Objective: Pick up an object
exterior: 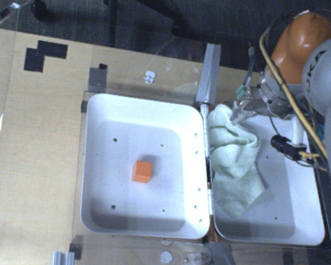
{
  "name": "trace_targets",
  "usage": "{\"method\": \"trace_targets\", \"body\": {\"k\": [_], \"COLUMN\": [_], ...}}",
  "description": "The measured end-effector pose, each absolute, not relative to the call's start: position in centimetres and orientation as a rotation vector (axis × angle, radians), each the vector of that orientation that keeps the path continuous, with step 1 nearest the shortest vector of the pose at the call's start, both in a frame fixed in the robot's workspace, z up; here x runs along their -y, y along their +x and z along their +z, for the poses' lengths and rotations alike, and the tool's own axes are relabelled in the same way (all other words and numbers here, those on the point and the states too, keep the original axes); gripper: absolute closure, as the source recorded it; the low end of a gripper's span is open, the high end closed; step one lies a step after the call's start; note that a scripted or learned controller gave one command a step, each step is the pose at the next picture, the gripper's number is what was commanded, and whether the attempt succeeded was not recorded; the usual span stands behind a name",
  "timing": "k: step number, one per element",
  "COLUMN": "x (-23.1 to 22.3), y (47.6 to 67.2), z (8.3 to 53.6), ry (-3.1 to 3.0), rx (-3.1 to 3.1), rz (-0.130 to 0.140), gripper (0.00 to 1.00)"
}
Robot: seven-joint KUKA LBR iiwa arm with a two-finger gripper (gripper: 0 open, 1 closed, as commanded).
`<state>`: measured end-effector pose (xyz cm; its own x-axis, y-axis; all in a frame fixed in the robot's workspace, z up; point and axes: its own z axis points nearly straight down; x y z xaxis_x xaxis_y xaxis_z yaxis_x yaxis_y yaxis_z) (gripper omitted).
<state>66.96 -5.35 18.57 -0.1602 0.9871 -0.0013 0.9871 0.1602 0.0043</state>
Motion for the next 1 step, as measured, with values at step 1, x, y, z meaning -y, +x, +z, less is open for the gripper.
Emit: {"method": "trace_targets", "body": {"k": [1], "x": [5.24], "y": [67.10], "z": [19.74], "ry": [2.025], "rx": [-2.392], "rz": [0.007], "gripper": [1.00]}}
